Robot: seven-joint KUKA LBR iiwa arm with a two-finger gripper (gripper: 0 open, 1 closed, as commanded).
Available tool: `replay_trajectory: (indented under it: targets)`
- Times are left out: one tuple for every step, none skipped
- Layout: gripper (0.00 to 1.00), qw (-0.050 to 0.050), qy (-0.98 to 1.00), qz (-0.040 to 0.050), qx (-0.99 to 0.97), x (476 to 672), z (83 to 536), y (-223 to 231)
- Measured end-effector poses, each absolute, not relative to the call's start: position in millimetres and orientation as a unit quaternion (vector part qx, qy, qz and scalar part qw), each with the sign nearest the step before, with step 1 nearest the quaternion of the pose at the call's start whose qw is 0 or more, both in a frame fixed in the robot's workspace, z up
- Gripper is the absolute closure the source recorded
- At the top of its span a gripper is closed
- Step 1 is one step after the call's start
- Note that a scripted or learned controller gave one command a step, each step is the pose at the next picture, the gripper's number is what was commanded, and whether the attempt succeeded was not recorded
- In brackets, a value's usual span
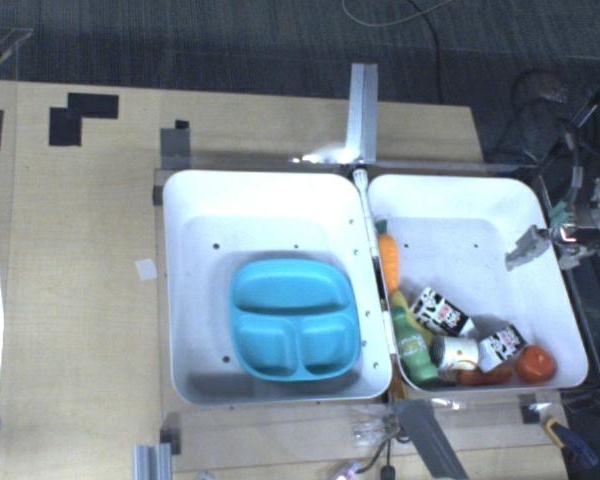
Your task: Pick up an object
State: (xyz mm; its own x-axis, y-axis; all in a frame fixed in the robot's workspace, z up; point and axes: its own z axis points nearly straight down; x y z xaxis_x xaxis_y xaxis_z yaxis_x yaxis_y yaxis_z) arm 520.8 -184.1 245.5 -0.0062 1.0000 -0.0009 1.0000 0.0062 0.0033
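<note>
The right bin (pixel 450 223) holds a cluster of objects along its near side. An orange carrot (pixel 387 258) lies against the divider, with a green bottle (pixel 412 348) below it. Two black-and-white cow-patterned cartons (pixel 442 313) (pixel 502 345) flank a white can (pixel 458 351). A red tomato (pixel 535 364) sits in the near right corner, and a dark red piece (pixel 480 375) lies beside it. My gripper (pixel 525 248) hangs over the bin's right side, apart from and above all of these objects, with nothing seen in it.
In the left bin (pixel 210 218) lies a blue divided plate (pixel 295 318). A metal post (pixel 364 108) rises behind the divider between the bins. The arm and its cables (pixel 585 228) crowd the right edge. The far half of the right bin is bare floor.
</note>
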Motion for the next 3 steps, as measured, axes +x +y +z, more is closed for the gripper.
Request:
replay_trajectory:
  targets:
    - [0.0, 0.0, 0.613, 0.0001, 0.79, 549.6, 111.3, -172.0]
    - [0.0, 0.002, 0.607, 0.0017, 0.795, 572.6, 165.0, -183.1]
    - [0.0, 0.002, 0.632, 0.0017, 0.775, 509.3, 210.2, -169.3]
